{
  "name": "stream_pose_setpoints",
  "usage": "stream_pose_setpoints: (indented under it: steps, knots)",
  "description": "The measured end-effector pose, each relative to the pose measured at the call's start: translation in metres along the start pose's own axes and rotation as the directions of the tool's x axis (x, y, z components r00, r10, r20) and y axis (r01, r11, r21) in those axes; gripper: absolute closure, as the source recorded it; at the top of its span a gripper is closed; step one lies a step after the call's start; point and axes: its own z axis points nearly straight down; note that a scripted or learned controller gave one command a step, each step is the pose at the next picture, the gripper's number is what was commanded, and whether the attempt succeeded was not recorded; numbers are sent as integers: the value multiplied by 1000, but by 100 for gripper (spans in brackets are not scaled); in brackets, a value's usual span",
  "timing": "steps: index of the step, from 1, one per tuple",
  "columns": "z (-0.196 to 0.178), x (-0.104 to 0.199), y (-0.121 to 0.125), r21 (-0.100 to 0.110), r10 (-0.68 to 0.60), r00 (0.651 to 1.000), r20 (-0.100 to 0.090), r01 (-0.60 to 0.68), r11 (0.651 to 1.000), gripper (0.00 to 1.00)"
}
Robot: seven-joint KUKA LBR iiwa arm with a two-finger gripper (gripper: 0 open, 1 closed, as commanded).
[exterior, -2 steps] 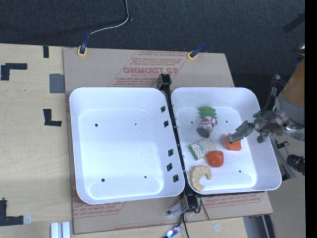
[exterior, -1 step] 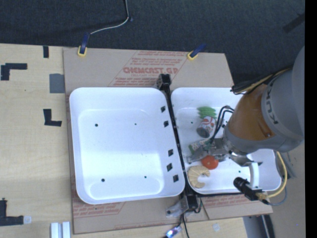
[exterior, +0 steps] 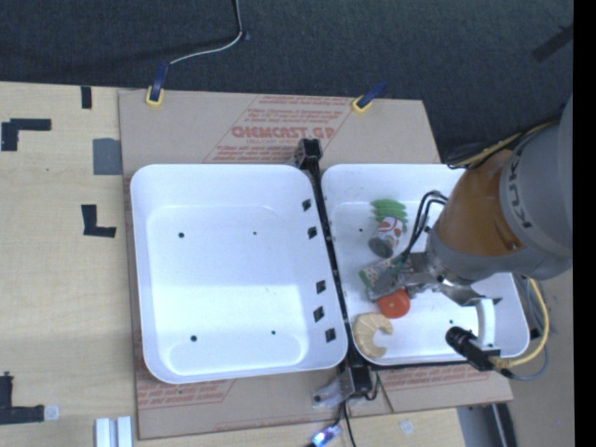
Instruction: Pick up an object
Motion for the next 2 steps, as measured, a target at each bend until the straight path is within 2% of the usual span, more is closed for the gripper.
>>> stream_pose_setpoints:
  steps: [1,2]
  knots:
    - [-94,75,15,-3,-8,1000,-2,8,1000,100]
    - [-173,130,28,-4,-8,1000,-3,8,1000,100]
